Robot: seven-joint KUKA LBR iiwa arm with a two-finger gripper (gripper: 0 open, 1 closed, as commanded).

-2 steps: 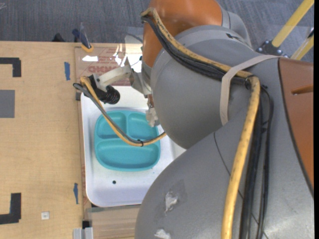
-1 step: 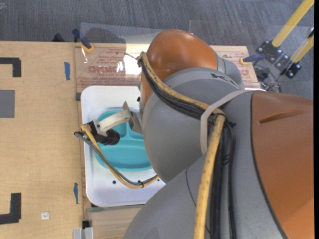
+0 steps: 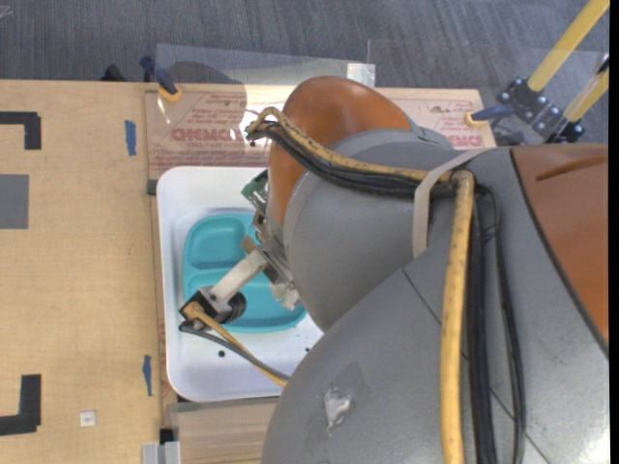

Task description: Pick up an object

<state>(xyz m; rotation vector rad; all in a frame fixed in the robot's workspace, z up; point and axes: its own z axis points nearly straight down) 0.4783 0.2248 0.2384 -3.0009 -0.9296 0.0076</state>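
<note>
On your plywood bench (image 3: 77, 259) the white bin (image 3: 208, 375) holds a teal sectioned plastic dish (image 3: 215, 242) under the arm (image 3: 387, 259) — probably light, stiff and slick, so take the raised rim. The arm hides the dish's right side — you cannot tell whether the gripper (image 3: 279, 280) is spread or closed on anything.
</note>
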